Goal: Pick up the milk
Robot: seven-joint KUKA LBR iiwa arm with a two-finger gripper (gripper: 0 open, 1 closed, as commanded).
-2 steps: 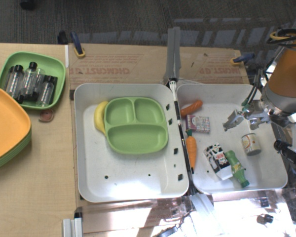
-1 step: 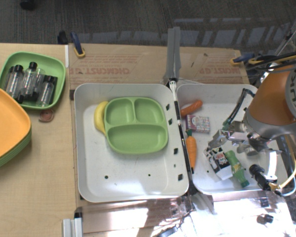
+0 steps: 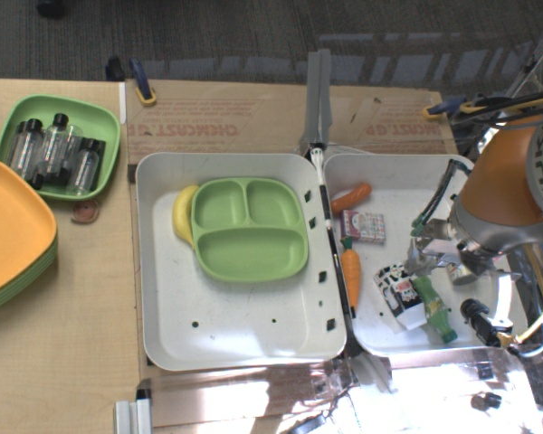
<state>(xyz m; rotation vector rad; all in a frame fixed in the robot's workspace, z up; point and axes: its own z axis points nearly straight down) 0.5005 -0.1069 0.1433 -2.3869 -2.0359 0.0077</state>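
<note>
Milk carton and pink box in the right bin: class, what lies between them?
In the camera view, only bare white bin floor separates the milk carton from the pink box. The carrot lies off to the left.

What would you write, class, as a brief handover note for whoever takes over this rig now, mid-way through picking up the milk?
Gripper: low over the right white bin, beside the milk; whether the fingers are open or shut cannot be judged.
Milk: the small white carton with black cow patches lies in the right bin, against a green bottle.
Nearby: two orange carrots, a pink box.
Done: arm brought to the carton.
Left: grasp the carton and lift it.
</note>
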